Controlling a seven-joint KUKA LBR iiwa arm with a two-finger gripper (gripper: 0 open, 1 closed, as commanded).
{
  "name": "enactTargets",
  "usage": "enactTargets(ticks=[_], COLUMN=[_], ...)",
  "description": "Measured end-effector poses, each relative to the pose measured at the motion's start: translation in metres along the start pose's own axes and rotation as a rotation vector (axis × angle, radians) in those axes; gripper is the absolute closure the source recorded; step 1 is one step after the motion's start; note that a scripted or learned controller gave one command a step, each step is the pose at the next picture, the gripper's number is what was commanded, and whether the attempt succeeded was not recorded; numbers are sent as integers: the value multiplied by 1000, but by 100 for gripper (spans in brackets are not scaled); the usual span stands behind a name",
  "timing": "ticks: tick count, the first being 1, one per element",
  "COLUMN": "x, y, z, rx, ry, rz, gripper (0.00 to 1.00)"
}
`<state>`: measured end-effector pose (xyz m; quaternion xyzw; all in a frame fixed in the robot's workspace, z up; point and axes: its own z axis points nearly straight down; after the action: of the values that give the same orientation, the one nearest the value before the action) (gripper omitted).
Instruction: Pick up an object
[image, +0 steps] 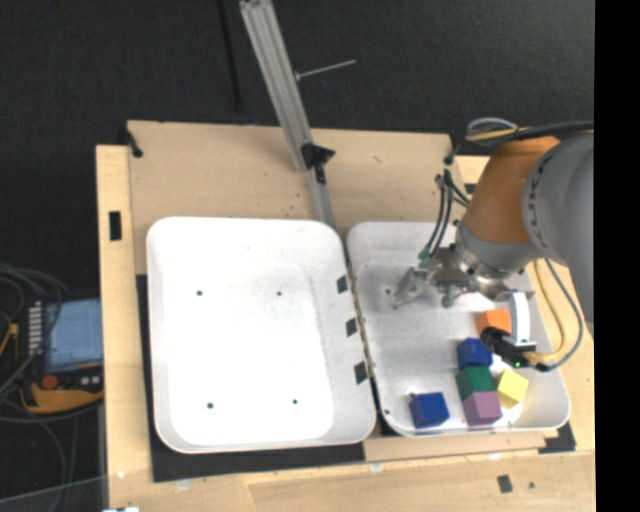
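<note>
Nothing picked up yet, by the look of it. Arm (520, 200) in from the right of the frame, gripper (408, 290) low over the upper middle of the right bin (400, 240) — bare white floor beneath, no block between the tips. Cannot tell whether spread or closed; too small and grey on grey. Blocks all clustered at the bin's lower right: orange block (494, 320) just beside the arm's wrist, blue block (474, 352) below it, then green block (476, 380), yellow block (512, 386), purple block (483, 406) — and a second blue cube (429, 409) apart, toward lower centre. Left bin (240, 330) plain white. Whole job still ahead, apparently: move over a block, descend, close, lift.
</note>
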<state>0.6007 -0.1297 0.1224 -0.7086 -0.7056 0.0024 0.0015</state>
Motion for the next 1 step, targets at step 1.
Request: enactTargets(ticks=[1], x=[0], y=[3], z=[-15], rx=[-10], ry=[2], rz=[7], gripper=[100])
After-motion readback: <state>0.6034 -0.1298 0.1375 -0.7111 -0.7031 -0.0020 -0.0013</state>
